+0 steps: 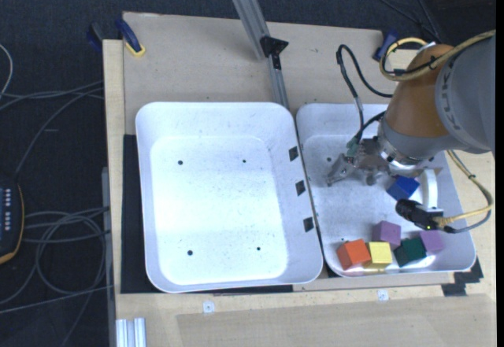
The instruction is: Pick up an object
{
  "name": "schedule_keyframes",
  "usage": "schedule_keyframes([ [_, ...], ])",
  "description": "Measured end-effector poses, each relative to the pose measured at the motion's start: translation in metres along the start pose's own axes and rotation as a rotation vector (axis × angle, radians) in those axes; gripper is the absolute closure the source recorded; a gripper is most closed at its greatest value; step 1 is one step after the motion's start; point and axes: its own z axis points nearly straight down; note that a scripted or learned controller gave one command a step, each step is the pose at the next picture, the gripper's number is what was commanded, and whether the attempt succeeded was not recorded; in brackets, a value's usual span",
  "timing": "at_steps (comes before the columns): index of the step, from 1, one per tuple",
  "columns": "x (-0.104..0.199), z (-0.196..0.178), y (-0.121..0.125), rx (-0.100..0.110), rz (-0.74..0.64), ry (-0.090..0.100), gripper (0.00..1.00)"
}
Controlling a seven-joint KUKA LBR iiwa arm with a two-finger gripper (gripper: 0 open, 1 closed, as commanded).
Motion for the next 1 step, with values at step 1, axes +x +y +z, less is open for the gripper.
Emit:
schedule_keyframes([
  [1,0.0003,-0.0133,0.0017,-0.007,0.0,0.0,1.0],
])
